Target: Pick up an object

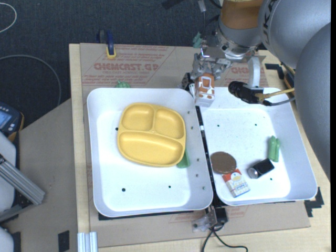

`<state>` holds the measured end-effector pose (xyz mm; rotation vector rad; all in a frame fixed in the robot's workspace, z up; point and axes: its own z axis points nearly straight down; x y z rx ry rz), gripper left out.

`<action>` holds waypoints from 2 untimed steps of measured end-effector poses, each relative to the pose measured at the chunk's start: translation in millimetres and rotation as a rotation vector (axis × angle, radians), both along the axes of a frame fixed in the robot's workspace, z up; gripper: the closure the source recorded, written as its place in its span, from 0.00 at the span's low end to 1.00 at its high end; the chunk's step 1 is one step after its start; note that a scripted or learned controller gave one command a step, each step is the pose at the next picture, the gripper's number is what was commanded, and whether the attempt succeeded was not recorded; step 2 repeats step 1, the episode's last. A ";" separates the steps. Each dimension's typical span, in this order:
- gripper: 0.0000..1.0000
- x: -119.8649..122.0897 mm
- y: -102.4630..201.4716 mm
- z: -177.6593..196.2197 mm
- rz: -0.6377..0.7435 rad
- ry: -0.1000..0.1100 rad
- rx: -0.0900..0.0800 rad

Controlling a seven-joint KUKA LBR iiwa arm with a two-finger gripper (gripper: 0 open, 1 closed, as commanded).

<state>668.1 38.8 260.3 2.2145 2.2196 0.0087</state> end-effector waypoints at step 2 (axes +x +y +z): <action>1.00 -46.1 -49.3 -35.3 -0.008 0.016 0.001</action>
